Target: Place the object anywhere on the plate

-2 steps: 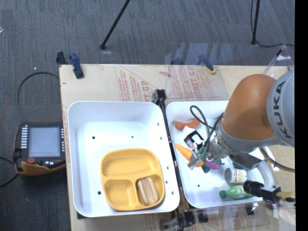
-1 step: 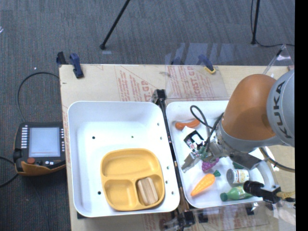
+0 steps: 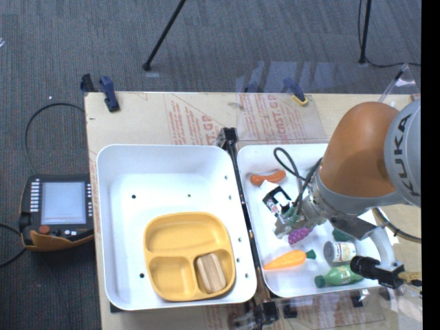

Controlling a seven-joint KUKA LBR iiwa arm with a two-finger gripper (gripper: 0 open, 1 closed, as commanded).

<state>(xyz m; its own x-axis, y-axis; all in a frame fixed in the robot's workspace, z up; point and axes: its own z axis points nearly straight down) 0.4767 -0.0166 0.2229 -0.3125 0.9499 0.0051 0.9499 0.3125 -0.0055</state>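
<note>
A teach pendant lies on the carpet left of the bench; blue clamps grip its edge.

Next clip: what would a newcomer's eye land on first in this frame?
The yellow plate in the left bin, with a tan bread-like piece in its lower right compartment. Then the arm's big orange band over the right bin, its gripper down among toy food: purple grapes, a carrot.

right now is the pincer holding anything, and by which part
Cannot be told. The pincer is low in the right bin, right at the purple grapes, but the arm hides whether it grips them.
</note>
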